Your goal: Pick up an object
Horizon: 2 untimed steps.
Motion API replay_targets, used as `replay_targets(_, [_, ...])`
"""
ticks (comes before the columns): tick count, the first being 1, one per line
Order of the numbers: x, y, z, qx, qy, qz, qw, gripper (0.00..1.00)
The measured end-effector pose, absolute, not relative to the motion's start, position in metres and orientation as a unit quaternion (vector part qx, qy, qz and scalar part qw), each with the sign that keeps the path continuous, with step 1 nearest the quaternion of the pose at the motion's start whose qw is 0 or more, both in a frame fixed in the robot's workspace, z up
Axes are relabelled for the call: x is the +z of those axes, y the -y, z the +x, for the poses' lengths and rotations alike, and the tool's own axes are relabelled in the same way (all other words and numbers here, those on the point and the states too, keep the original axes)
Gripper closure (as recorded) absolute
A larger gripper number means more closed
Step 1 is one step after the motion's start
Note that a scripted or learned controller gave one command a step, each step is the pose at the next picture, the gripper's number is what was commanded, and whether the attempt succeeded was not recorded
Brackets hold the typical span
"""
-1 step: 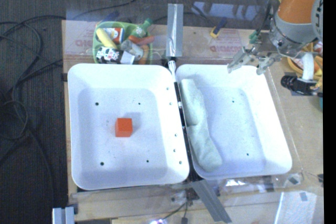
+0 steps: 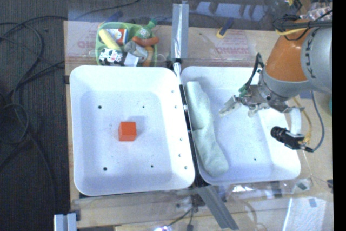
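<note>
Cloth (image 2: 205,130) lies along the right bin's (image 2: 281,170) left wall, untouched; orange block (image 2: 127,131) sits in the left bin (image 2: 86,176). Gripper (image 2: 240,107) hovers beside the cloth, fingers spread, pinching nothing, so grasp and lift both remain.

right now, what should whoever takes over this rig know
Gripper: over the right bin, its fingers spread open with nothing between them.
Things: an orange block lies alone on the floor of the left bin. A pale folded cloth lies along the left side of the right bin, to the left of the gripper and apart from it. A green basket of small items sits on the bench behind the left bin.
Done: nothing picked up yet.
Left: the whole pick. The cloth looks like the nearest candidate; the block would mean crossing to the other bin.
</note>
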<state>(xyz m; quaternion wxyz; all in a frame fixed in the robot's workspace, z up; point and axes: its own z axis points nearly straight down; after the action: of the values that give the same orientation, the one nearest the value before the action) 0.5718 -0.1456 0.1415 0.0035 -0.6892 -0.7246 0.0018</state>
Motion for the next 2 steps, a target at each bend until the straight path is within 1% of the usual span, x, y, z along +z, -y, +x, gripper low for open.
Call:
replay_targets(1, [0.18, 0.088, 0.57, 0.0025, 0.635, -0.772, 0.003, 0.0])
replay_targets(2, [0.145, 0.21, 0.569, 0.0034, 0.637, -0.771, 0.002, 0.0])
